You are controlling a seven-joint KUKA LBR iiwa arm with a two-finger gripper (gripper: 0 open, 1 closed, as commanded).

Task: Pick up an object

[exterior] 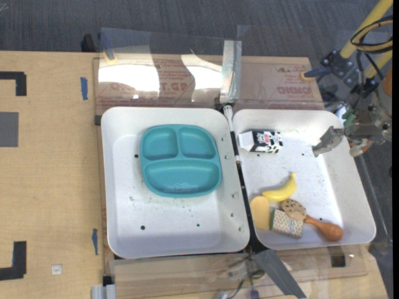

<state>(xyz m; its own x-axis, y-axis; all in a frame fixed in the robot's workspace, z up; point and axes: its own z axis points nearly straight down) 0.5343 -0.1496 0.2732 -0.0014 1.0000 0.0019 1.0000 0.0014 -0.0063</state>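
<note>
A yellow banana (282,189) lies near the front of the right bin (324,167), touching a yellow disc (260,211), a patterned block (288,222) and a brown wooden-handled piece (322,228). A black-and-white carton (262,141) sits by the bin's back left corner. The gripper (325,143) hangs over the bin's right rim, carrying nothing — how its grasping parts stand cannot be told. In the left bin (118,185) on the desk (43,167) rests a teal divided plate (181,159)

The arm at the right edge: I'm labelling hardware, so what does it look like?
A dark metal wrist assembly with a pale grey gripper finger jutting over the right white bin. Black cables loop above, beside a yellow tube.
</note>
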